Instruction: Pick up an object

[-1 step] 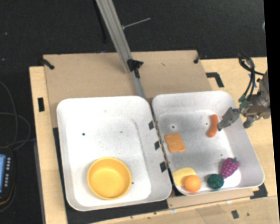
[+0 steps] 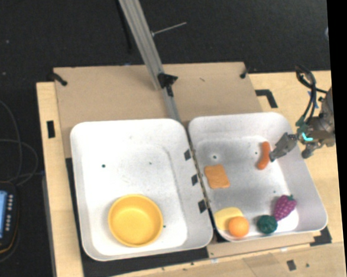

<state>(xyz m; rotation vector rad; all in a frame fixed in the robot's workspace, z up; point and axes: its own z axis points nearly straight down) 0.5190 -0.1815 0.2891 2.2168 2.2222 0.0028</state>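
My gripper (image 2: 290, 152) hangs over the right rim of the right bin (image 2: 243, 124), reaching in from the right edge of the view. Its two fingers stand apart, open, with nothing between them. The left finger's tip (image 2: 277, 152) lies right beside a small orange carrot-like piece (image 2: 262, 156) on the bin floor, just to the finger's left. Also in this bin are a tan flat square (image 2: 216, 176), a yellow block (image 2: 226, 215), an orange ball (image 2: 238, 226), a dark green item (image 2: 266, 224) and a purple grape bunch (image 2: 284, 206).
The left bin (image 2: 126, 138) holds a yellow bowl (image 2: 135, 220) at its front. A grey metal pole (image 2: 148, 48) slants down from the top to the gap between the bins. Cables hang at the right by the arm's wrist (image 2: 313, 95).
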